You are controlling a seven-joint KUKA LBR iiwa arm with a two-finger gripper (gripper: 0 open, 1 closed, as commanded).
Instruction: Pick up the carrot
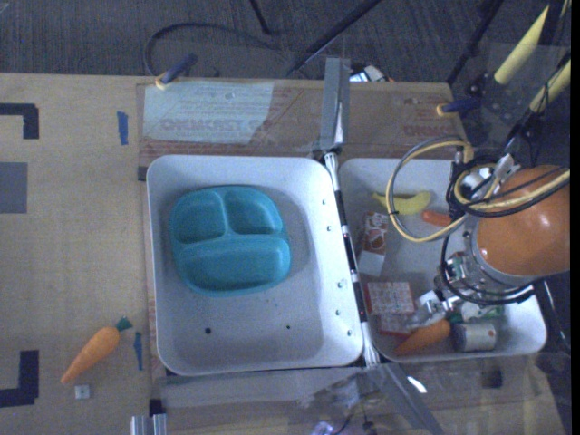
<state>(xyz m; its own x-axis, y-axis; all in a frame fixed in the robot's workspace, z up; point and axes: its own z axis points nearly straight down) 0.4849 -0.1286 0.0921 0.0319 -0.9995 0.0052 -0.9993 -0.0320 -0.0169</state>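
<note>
In right bin, tapered orange carrot

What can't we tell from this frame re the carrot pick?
- Gripper: finger state unreadable; the arm's orange band and cables cover it from above.
- Carrot in right bin: upper end hidden under the gripper; contact unclear.
- Items behind the arm in the right bin: partly hidden.
- Card: print too small.

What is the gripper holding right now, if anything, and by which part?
Cannot be told. The gripper sits low in the right bin, right at the carrot there, at its upper end, but a grip on it isn't visible.
</note>
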